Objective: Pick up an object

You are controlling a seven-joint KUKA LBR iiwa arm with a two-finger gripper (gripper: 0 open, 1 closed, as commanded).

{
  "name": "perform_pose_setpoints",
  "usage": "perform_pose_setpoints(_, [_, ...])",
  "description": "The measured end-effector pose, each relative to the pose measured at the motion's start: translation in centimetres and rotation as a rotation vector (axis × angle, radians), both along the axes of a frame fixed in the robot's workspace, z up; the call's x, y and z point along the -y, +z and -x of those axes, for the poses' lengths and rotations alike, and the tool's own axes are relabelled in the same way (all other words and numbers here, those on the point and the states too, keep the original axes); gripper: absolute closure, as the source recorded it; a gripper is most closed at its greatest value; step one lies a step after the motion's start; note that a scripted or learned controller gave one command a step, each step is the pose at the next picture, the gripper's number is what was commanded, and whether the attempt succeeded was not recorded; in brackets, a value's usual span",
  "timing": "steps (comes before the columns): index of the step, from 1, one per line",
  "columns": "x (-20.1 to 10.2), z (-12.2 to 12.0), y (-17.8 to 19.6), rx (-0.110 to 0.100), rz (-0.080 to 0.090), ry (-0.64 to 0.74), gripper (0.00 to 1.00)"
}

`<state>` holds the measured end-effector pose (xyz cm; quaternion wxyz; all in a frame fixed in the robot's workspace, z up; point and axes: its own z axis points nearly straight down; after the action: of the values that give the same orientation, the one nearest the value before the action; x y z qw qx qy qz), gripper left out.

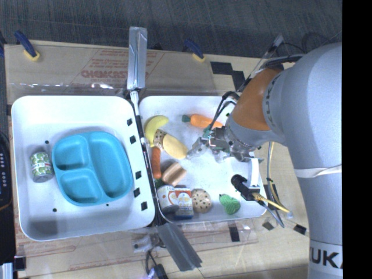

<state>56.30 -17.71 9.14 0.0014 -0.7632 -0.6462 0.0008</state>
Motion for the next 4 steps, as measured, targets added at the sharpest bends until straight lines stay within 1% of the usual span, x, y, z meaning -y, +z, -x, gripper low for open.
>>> perform_pose_setpoints(1, [1.0,8.6,0.1,0.001,0.000,-0.063,0.00])
perform_pose_setpoints(2, [-3.3,-1.1,0.0,0.001,-0.002,-0.037,0.00])
perform_pose_setpoints(3, [-3.0,5.0,0.0,0.000,0.000,0.160,0.00])
perform_pose_setpoints(4, [-3.0,4.9,1.0,0.000,-0.001,0.163,1.00])
